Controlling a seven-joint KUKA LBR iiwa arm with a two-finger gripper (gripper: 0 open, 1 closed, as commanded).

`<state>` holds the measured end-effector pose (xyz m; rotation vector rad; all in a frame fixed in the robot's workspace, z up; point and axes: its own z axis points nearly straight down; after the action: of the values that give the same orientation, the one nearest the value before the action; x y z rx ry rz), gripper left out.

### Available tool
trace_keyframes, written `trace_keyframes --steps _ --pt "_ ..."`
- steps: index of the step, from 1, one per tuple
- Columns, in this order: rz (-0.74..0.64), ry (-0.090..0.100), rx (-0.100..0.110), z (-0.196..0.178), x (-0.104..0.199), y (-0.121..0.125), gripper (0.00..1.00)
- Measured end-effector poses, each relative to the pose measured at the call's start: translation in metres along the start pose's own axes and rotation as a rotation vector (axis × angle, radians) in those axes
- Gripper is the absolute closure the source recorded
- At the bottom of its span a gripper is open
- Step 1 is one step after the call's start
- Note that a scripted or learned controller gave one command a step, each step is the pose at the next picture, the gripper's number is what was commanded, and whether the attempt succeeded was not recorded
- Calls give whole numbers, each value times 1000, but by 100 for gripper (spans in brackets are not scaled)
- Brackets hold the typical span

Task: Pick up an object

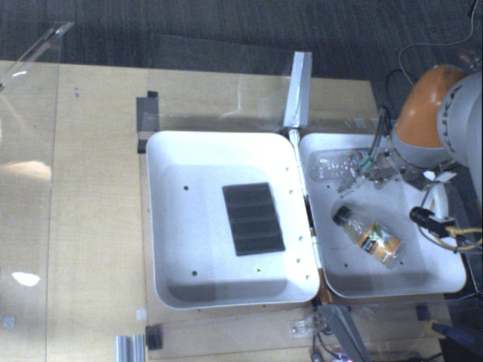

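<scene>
A small bottle (367, 237) with a dark cap and an orange-yellow label lies on its side in the right bin (423, 277). A crumpled clear plastic item (332, 164) rests at that bin's far left corner. A black ridged rectangular block (253, 217) lies flat in the middle of the left bin (173, 202). My gripper (361, 176) hangs low over the far part of the right bin, just right of the clear plastic and up-left of nothing else; the bottle is below it, apart from it.
The grey arm with its orange band (423, 115) reaches in over the right bin's far right side. Cables (441, 228) trail along that bin's right edge. A metal post (298, 89) stands behind the gap between the bins.
</scene>
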<state>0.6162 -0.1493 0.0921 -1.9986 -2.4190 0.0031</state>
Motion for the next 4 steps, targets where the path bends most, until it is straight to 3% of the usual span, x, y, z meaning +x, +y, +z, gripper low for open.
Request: trace_keyframes --steps 1,2,3,4 --pt "-62 -4 -15 3 50 -53 0" --pt "-249 2 3 5 53 12 0" --pt "-279 -5 -12 -95 78 35 0" --pt "-286 -8 -19 -107 79 38 100"
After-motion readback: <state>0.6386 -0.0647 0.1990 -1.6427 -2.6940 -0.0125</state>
